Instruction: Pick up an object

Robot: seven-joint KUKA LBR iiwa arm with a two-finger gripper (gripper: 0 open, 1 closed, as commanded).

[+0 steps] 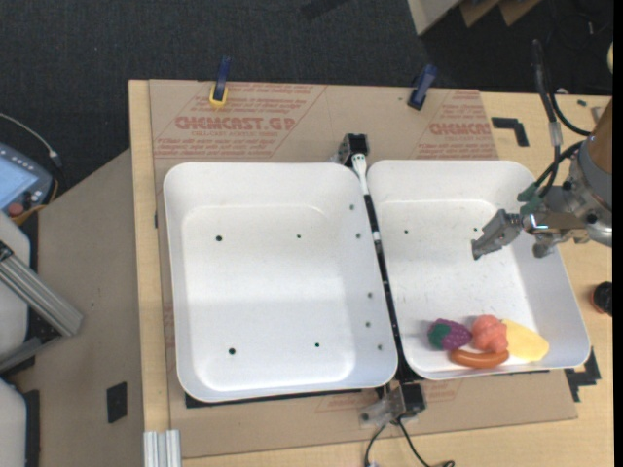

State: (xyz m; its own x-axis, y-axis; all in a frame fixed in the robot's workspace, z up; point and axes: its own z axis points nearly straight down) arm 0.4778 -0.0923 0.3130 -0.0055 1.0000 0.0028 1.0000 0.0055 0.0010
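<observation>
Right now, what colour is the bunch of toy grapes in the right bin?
Purple grapes, seen in the camera view.

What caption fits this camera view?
Gripper hovering open above the right bin, toy food pile in its near corner.

Two white bins on a cardboard-covered surface, with the arm over the right one.

The gripper (516,236) hangs above the right bin (443,188), its jaws spread apart with nothing between them. Near that bin's front edge lies a cluster of toys: purple grapes (449,334), an orange-red piece (490,331), a yellow piece (527,342) and a curved orange sausage-like piece (477,358), touching one another. The left bin (263,188) sits just beside it. Two clamps, one yellow (220,89) and one blue (422,87), grip the cardboard sheet (321,115) at its far edge.
</observation>
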